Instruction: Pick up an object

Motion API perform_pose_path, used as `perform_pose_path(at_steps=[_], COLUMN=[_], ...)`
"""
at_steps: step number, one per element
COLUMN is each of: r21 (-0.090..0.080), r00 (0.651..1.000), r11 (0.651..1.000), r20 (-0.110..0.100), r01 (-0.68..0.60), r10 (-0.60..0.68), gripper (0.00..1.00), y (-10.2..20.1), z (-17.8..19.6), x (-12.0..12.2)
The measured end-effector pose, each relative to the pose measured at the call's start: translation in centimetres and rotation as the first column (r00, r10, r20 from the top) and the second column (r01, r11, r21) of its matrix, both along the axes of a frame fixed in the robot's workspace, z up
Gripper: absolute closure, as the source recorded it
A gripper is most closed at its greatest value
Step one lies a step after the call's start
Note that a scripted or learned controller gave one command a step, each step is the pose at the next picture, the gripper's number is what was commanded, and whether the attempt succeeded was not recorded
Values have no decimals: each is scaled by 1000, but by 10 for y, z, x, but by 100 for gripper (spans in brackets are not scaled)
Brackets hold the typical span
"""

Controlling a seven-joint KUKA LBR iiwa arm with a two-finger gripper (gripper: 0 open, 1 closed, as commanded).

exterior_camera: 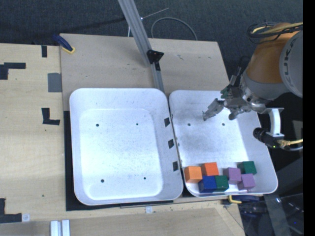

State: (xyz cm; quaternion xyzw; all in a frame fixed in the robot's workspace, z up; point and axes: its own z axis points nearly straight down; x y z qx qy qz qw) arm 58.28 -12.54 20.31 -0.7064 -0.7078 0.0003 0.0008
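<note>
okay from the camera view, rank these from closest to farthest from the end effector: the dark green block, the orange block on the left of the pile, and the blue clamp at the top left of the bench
From the end effector, over the right bin:
1. Dark green block, near right corner of the right bin.
2. Orange block, left end of the pile; close to the green block's distance, so 1 and 2 are hard to separate.
3. Blue clamp, far left of the bench, clearly farthest.

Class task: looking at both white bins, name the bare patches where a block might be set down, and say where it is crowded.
The left bin offers bare floor wall to wall. The right bin is bare between the claw near its far end and the blocks. It is crowded along that bin's near wall, where the blocks cluster.
</note>
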Motion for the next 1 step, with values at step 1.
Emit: perform_pose_path(at_steps=[1], r21=[-4], r00=[1000], r11=[1000], r20=[10], r01=[2], r10=[-2], gripper=[0], y=[-43], z=[201], x=[-42])
